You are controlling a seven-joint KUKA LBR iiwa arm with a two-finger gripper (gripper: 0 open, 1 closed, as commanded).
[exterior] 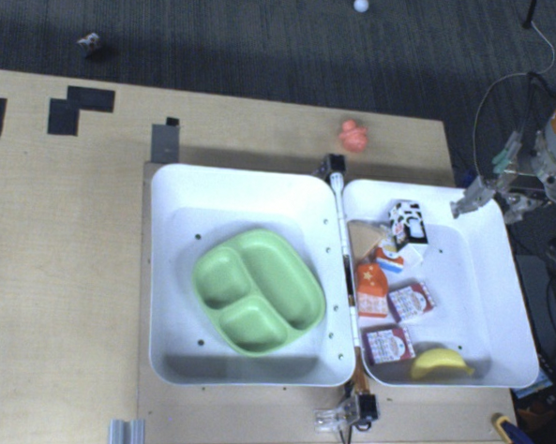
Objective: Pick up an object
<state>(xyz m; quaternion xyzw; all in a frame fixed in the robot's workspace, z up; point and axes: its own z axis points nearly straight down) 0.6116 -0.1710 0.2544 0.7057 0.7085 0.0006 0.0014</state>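
The right bin (500, 277) holds several small items. A black-and-white spotted toy (407, 220) lies near its far edge, with a tan wedge (364, 239) beside it. An orange carton (372, 286) sits against the divider. Two red-and-white packets (410, 300) (388, 344) lie in the middle, and a yellow banana (441, 363) rests at the near edge. My gripper (494, 203) hangs over the bin's far right corner, right of the spotted toy. It is open, with nothing between its fingers (468, 201).
A green divided plate (258, 288) lies in the left bin (168, 257). A pink object (354, 135) rests on the bench behind the bins. Cables run near the bench's right side and front edge.
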